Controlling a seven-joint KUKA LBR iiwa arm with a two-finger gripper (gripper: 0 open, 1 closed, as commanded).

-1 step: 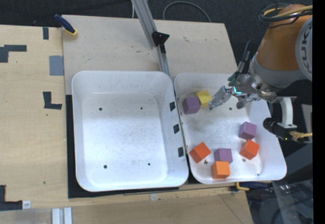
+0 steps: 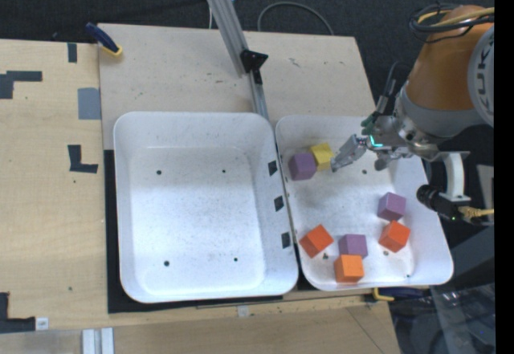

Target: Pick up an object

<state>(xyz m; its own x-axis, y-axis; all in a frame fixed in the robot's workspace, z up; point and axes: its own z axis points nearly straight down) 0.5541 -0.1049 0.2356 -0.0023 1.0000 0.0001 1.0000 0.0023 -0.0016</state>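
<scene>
Overhead slanted view of the bench. The grey arm with its orange band enters from the right, and its two-finger gripper (image 2: 344, 158) hangs low over the far part of the right-hand shallow white plastic bin (image 2: 418, 184). The tip lies just right of a small yellow cube (image 2: 322, 154), which sits touching or just beside a small purple cube (image 2: 302, 165) near the bin's left wall. Whether the fingers are spread or pressed together cannot be told at this size, and no object is seen between them.

Other candidates lie toward the near side of the same bin: an orange cube (image 2: 316, 239), a second purple cube (image 2: 352, 245) with an orange cube (image 2: 348, 267) touching its near edge, and, further right, a third purple cube (image 2: 392, 205) just beyond another orange cube (image 2: 394, 236). The left-hand white bin (image 2: 128, 184) holds no cubes.

Handling, as a judgement: the cubes look like light foam or painted-wood blocks, stiff enough to pinch, with flat matte faces unlikely to slip. The yellow cube is best taken across two opposite free faces. The face toward its purple neighbour appears blocked, so the fingers would have to straddle the far and near faces. A light cube may skid or tip if one finger lands first.
</scene>
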